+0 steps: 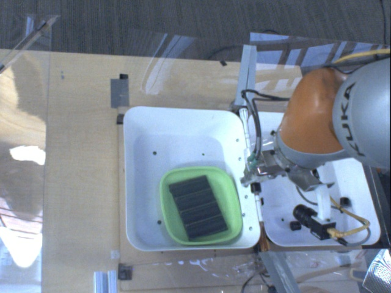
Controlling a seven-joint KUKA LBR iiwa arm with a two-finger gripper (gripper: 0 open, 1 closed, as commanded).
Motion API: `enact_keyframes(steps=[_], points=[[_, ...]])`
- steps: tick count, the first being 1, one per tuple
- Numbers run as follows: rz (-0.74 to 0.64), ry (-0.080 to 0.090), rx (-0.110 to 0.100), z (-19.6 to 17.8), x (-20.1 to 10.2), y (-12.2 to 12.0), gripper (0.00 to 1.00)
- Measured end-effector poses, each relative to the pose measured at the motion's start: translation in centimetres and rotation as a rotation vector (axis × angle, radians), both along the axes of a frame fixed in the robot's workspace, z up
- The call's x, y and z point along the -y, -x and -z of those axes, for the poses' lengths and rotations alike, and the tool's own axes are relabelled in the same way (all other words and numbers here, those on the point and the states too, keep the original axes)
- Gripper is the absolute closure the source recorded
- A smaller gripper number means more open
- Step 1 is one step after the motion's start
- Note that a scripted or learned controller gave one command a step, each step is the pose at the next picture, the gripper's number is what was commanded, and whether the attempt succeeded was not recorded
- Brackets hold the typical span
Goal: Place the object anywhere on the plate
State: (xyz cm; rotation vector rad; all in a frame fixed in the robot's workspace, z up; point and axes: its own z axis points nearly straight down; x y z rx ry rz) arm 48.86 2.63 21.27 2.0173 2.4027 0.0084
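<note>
— Pale wood bench [73,163], glare from a clear guard across it, and two shallow white bins on top. What is that dark thing in the left bin [146,133]?

— A flat black slab with ribs running across it [197,207], lying aslant on the green plate [168,191]. So the object sits on the plate already, well inside the raised rim.

— How would it handle, do you think?

— Stiff and light, I would judge, like moulded rubber or plastic. The matte ribs ought to give grip, and it does not look fragile. I would take it across the short width, on the long edges, since it lies too flat for anything else.

— And the plate?

— Glossy, a rounded square with a soft lip; slippery, probably.

— The claw?

— The gripper [253,174] hangs over the wall between the bins, under the orange band [308,118]. I cannot tell how it stands.
</note>
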Motion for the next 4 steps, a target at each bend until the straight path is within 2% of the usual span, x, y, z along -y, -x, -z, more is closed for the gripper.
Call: enact_keyframes(steps=[1, 2, 3, 4], points=[[-0.079, 0.001, -0.002, 2.8, -5.0, -3.1, 1.0], [-0.078, 0.0, -0.001, 2.8, -4.9, -3.1, 0.0], [-0.08, -0.001, 0.005, 1.7, -5.0, -3.4, 1.0], [-0.272, 0.001, -0.003, 9.5, -9.9, 0.1, 1.0]])
